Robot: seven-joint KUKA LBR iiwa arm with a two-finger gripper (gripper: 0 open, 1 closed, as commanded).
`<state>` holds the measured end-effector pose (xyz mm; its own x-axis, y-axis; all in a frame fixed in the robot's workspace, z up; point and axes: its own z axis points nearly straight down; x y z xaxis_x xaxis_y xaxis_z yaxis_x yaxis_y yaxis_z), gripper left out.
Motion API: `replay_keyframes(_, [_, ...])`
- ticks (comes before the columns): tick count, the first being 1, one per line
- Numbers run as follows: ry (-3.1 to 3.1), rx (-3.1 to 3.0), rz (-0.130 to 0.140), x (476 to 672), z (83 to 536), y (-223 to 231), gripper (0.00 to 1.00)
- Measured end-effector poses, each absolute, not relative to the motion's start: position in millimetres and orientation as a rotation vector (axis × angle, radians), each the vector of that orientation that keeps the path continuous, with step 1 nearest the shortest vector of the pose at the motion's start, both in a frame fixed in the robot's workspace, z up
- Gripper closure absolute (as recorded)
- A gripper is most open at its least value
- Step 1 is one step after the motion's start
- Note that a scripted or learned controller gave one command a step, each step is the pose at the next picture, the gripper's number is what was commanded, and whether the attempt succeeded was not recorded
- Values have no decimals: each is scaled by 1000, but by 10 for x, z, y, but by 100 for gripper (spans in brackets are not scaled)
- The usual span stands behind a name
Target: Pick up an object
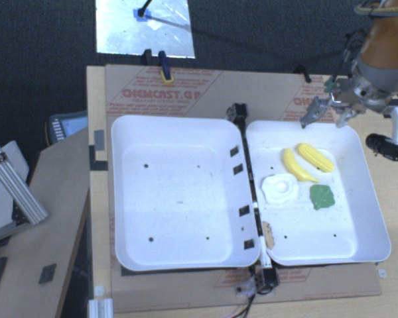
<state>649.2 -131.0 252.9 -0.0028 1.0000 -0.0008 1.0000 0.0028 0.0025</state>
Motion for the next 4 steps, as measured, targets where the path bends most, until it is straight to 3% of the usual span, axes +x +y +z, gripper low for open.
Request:
replay_keyframes(1, [2229, 2218, -2, 6341, 780, -1066, 0])
replay_keyframes(2, [2223, 2214, 5, 6373, 961, -1083, 100])
replay_keyframes(3, [2222, 2221, 1, 5785, 849, -865, 100])
replay_keyframes(4, [2231, 2205, 15, 5519, 1907, -135, 100])
